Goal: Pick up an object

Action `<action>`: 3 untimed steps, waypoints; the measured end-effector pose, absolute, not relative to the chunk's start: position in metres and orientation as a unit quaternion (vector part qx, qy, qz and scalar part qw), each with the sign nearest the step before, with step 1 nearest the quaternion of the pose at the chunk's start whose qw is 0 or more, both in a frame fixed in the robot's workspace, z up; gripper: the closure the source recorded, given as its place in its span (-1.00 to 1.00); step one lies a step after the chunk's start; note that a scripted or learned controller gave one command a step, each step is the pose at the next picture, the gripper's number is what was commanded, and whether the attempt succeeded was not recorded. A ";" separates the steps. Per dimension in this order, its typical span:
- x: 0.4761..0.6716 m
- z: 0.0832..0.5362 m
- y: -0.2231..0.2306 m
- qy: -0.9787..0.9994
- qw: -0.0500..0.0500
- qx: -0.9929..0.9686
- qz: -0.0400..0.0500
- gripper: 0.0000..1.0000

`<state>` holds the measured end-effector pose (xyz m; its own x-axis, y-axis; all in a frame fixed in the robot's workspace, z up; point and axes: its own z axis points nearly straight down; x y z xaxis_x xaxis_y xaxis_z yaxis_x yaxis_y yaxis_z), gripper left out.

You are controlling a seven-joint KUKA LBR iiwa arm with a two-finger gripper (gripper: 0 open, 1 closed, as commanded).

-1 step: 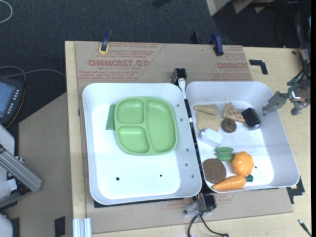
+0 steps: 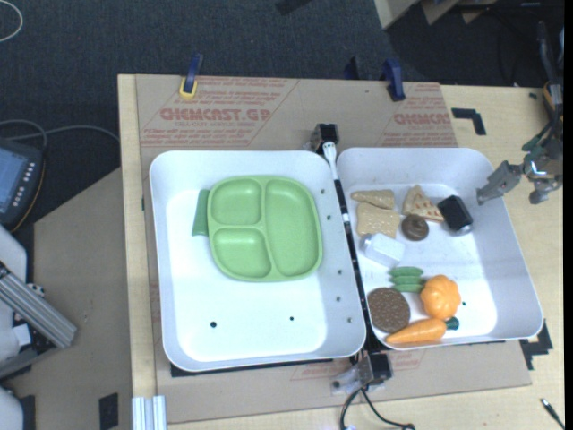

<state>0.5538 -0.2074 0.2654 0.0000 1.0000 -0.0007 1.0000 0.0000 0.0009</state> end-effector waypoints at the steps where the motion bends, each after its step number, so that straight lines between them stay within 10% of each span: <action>1: 0.562 0.206 -0.207 0.707 -0.003 0.707 -0.001 -1.00; 3: 0.558 0.111 -0.192 0.707 -0.002 0.707 -0.001 -1.00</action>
